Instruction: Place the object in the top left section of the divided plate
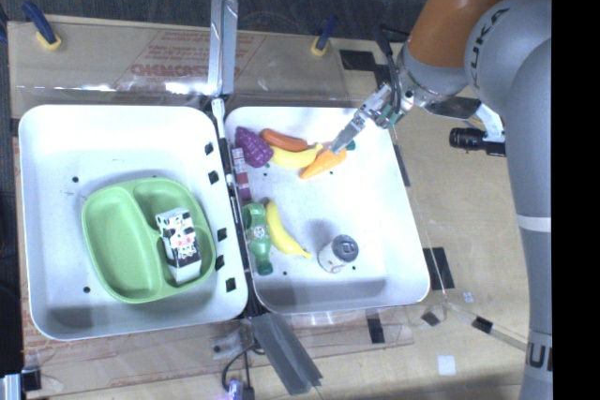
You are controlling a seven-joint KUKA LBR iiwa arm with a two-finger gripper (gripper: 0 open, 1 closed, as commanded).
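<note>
Left white bin (37, 229): one green moulded plastic divided plate (112, 244), set toward the bin's near edge. It carries a small black-and-white cow-patterned carton (180, 244) in its lower right section. The top left section is bare green plastic, so the placement is not yet done.

Right white bin (394, 229): purple plastic grape bunch (251, 147) at the far left corner; red-orange sausage-shaped toy (284, 140) beside it; yellow plastic banana (291, 157) just below; orange plastic carrot (325, 162) touching that banana's right end; green plastic bottle (255, 237) along the left wall; second yellow banana (281, 230) beside it; small silver can (338, 251) toward the near edge.

Two-finger gripper (339, 143): low over the far part of the right bin, tip at the carrot. Whether it is spread or closed, I cannot tell. The carrot appears to be the task's object.

Outstanding, by judgement: secure grasp, lift, carry across to the left bin, release in the top left section.
</note>
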